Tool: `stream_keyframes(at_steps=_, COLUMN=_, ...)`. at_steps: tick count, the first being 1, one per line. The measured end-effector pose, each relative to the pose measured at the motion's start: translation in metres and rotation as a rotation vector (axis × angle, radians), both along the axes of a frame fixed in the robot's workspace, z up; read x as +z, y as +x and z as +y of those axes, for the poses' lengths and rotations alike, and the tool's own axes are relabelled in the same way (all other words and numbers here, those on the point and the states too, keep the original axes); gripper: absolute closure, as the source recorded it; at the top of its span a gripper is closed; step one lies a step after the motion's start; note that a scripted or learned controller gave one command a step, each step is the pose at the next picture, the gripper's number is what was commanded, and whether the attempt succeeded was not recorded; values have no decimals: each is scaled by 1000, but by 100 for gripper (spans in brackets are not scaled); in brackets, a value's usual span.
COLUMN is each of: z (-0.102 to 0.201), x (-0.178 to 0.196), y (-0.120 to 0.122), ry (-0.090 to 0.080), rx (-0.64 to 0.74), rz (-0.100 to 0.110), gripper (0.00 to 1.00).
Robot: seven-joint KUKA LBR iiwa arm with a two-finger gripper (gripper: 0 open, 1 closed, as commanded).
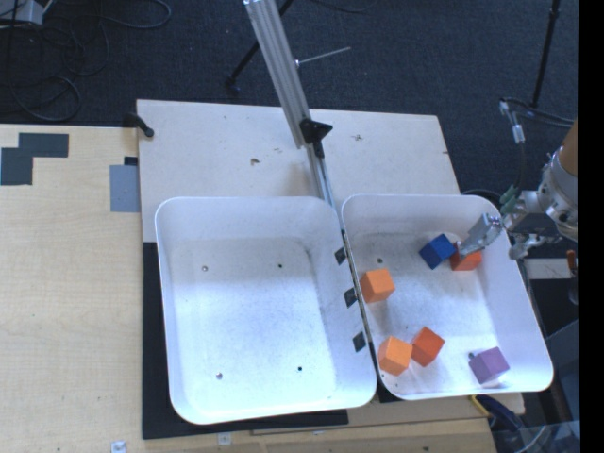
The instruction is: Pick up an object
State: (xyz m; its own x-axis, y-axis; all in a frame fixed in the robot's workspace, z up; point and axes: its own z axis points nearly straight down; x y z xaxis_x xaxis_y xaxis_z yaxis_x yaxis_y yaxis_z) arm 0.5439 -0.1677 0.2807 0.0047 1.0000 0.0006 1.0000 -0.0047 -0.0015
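Two shallow white bins sit side by side on the surface (226,149). The left bin (179,347) holds no blocks; the right bin (528,338) holds six. Counted by colour: one blue block (436,251) near the far right side, one red block (466,260) touching it on the right, two orange blocks, one (377,285) near the divider and one (394,355) at the near edge, one red-orange block (427,344) just beside that second orange one, and one purple block (488,364) in the near right corner. The gripper (481,234) reaches in over the right rim, its jaws down at the red block; whether they are open or closed cannot be told.
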Motion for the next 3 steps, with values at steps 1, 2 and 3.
stream_keyframes(at_steps=1, z=-3, x=73, y=-8, ry=-3, rx=6, rz=-8, gripper=0)
stream_keyframes(at_steps=2, z=43, x=-5, y=43, ry=3, rx=10, rz=6, gripper=0)
stream_keyframes(at_steps=3, z=2, x=-36, y=85, ry=-3, rx=3, rz=0, gripper=0)
